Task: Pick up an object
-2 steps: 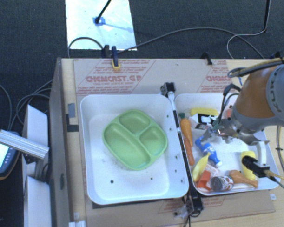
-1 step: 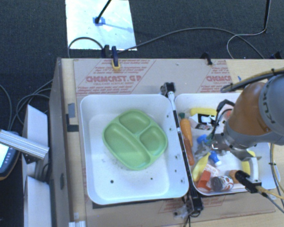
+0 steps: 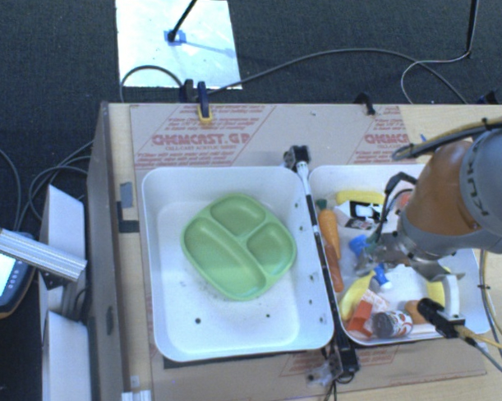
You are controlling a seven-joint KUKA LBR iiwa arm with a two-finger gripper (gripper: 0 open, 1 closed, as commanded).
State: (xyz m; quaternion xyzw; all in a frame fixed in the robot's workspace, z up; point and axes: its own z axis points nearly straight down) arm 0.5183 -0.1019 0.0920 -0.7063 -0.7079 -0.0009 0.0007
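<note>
Dark carpet with loose cables surrounds a bench topped by a board printed with red lettering. On it sit two shallow white bins side by side. Left bin holds a green divided plate, lying flat near the middle. Right bin is crowded with small toys: an orange carrot along its left wall, a yellow banana below the carrot, a yellow and black item near the top, a blue piece in the middle, and a red and white can near the bottom edge. From the right, the grey arm, with its orange band, reaches down over this bin. Its gripper sits low among the toys, just beside the blue piece; whether its fingers are apart or together cannot be told.
</note>
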